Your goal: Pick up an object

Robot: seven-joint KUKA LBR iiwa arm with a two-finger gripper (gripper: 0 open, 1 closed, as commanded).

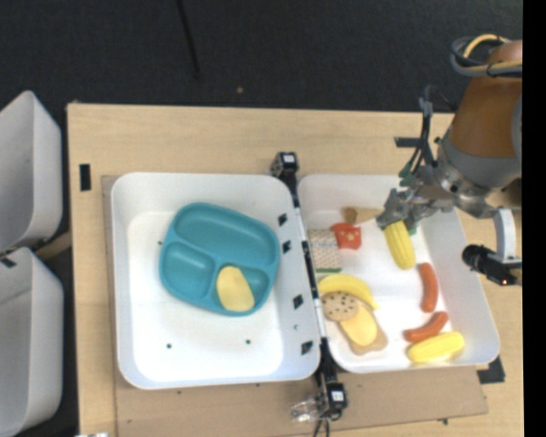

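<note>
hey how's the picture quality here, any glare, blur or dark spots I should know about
Camera view: lighting is even and soft, with faint shadows inside the two shallow white bins; the white plastic looks bright, slightly washed out, but without hard glare; the floor beyond the wooden bench is very dark; overall focus is soft, so small toy foods like the yellow corn cob lack fine detail; the two-finger gripper appears as a murky grey shape.

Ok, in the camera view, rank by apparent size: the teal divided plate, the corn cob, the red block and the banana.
1. teal divided plate, clearly largest.
2. banana and corn cob: these look about alike, so I won't rank them.
3. red block, smallest.
</note>
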